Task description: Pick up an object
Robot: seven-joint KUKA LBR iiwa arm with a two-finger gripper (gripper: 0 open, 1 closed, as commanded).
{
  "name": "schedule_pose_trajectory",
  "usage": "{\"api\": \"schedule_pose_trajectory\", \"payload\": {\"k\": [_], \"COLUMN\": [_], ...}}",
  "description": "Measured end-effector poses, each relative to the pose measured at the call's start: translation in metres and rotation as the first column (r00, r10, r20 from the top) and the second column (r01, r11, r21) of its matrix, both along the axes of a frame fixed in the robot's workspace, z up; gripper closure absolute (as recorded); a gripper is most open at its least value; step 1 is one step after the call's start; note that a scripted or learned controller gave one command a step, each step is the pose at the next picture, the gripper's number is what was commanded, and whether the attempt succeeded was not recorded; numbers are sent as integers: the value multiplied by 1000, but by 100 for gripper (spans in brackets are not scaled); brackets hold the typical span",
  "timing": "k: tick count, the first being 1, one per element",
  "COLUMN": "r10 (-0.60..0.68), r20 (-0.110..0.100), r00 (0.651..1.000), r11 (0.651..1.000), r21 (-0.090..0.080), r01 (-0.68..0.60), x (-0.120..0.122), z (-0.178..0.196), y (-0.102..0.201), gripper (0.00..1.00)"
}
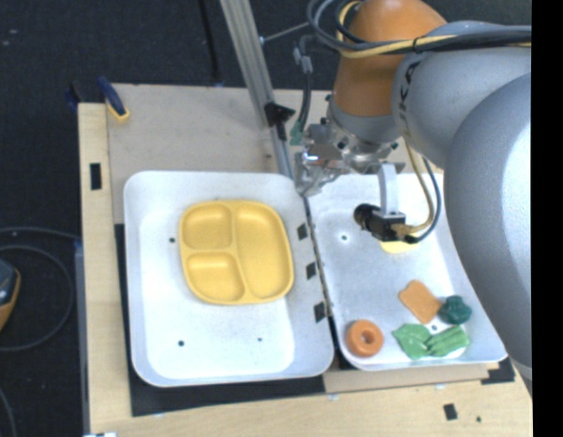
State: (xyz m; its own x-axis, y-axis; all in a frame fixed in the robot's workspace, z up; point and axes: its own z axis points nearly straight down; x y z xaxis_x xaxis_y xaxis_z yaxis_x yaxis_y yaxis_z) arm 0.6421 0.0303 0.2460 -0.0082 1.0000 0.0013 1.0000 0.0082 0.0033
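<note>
two shallow white bins sit side by side on the worktop (pixel 190 126). the left bin (pixel 149 335) holds a single thing: a yellow tray (pixel 236 250) with three compartments, lying flat near the bin's middle.

the right bin (pixel 354 271) holds the smaller things, most of them gathered at its near end. an orange ring (pixel 363 337) lies flat close to the near left corner. a green piece (pixel 432 341) lies just right of the ring, along the near rim. an orange block (pixel 418 300) lies just behind the green piece, and a dark green piece (pixel 456 310) sits just right of the block, by the right wall. farther back, well apart from these, a pale yellow thing (pixel 395 245) lies near the bin's middle, partly hidden.

the grey arm (pixel 482 126) reaches in from the right above the right bin, its orange band (pixel 382 53) over the far end. the wrist points downward, and the jaws hang over the far end of the seam where the two bins meet. whether the jaws are wide or narrow cannot be told. every thing lies in its bin, apart from the jaws.
</note>
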Motion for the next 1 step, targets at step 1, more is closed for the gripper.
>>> {"api": "schedule_pose_trajectory", "payload": {"k": [1], "r10": [-1], "r20": [-2], "r00": [1000], "r11": [1000], "r21": [-1], "r01": [1], "x": [14], "z": [-13], "y": [51], "gripper": [100]}}
